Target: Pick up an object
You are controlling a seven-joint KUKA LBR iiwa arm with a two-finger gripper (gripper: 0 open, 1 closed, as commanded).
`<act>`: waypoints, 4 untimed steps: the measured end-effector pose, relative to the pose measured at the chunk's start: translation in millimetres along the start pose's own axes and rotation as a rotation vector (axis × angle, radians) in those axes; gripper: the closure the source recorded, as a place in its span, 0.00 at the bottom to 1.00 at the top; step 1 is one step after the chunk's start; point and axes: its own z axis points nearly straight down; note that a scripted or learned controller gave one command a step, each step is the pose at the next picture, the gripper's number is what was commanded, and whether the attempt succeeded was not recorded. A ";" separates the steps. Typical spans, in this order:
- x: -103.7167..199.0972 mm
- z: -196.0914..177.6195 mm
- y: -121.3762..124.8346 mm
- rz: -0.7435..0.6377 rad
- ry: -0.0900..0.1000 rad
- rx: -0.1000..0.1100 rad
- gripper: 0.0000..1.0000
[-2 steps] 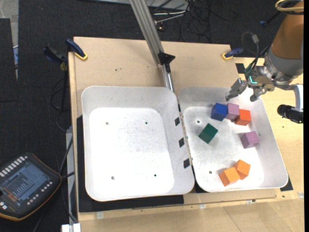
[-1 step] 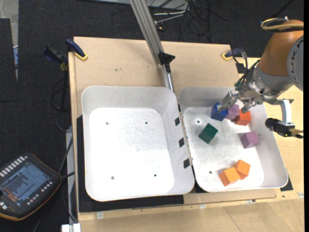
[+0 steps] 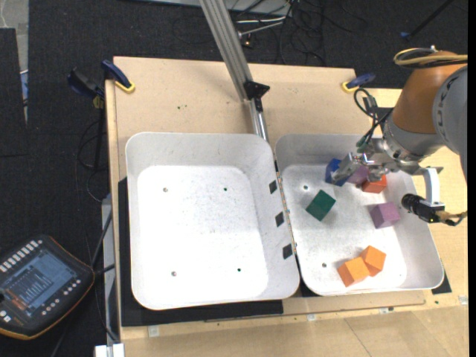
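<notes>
My gripper (image 3: 355, 171) hangs low over the back of the right bin (image 3: 416, 274), reaching in from the right. A blue block (image 3: 334, 172) lies right against its left side, and a red-orange block (image 3: 374, 185) sits just below and to its right. A small purplish piece shows directly under the gripper, partly hidden by it. Further forward lie a green block (image 3: 320, 204), a purple block (image 3: 385, 215) and two orange blocks (image 3: 352, 271) (image 3: 374, 259) touching each other near the front.
The left bin (image 3: 141, 199) stands beside the right one on the wooden bench. A slanted metal pole (image 3: 230, 47) runs down to the gap between the bins. A black cable end (image 3: 416, 207) hangs at the right bin's right rim. A teach pendant (image 3: 37, 285) lies at lower left.
</notes>
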 end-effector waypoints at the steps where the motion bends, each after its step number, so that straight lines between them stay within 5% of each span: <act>1: -0.3 -0.3 4.2 -0.002 -0.001 -0.011 0.00; 2: -1.3 -9.9 4.8 -0.002 -0.004 -0.014 1.00; 4: -0.6 -126.4 12.0 -0.004 0.002 -0.005 1.00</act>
